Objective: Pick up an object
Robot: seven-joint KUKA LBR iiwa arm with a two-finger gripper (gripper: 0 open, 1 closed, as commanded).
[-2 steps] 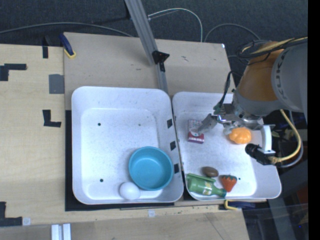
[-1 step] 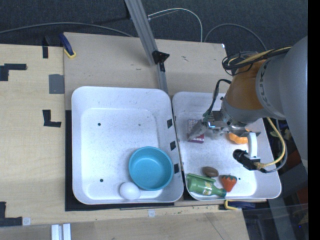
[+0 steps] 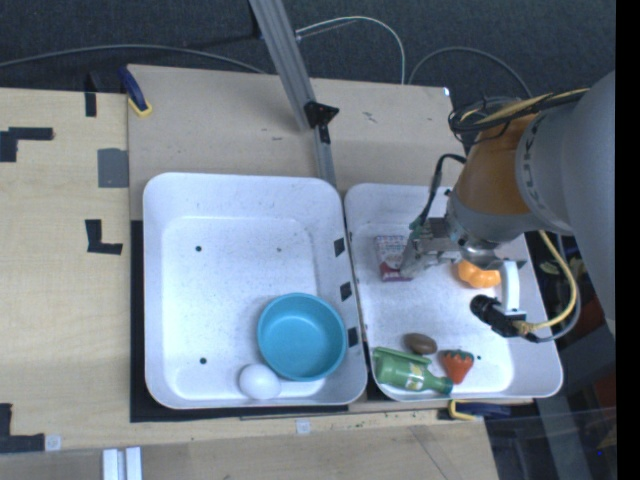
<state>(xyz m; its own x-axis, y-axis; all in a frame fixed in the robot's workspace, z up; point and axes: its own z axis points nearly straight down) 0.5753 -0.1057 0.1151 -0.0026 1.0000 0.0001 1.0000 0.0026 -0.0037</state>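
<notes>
Claw (image 3: 412,258) down in the right white bin (image 3: 530,368), sitting right over a small clear packet with red print (image 3: 388,255). Can't tell from this angle whether it is open, closed or gripping anything.

My worry: the packet looks flat and thin, lying against the bin floor. I judge the claw could skid over it or just push it toward the bin wall. An orange round fruit-shaped piece (image 3: 478,274) lies just beside the wrist and might get nudged.

Count, right bin: one packet, one orange piece, one brown oval lump (image 3: 421,344), one green bottle (image 3: 410,372), one red strawberry-like toy (image 3: 458,364). Left white bin (image 3: 180,218): one blue plastic bowl (image 3: 301,335), one white ball (image 3: 259,380) touching it. Two bins on the table (image 3: 60,268).
</notes>
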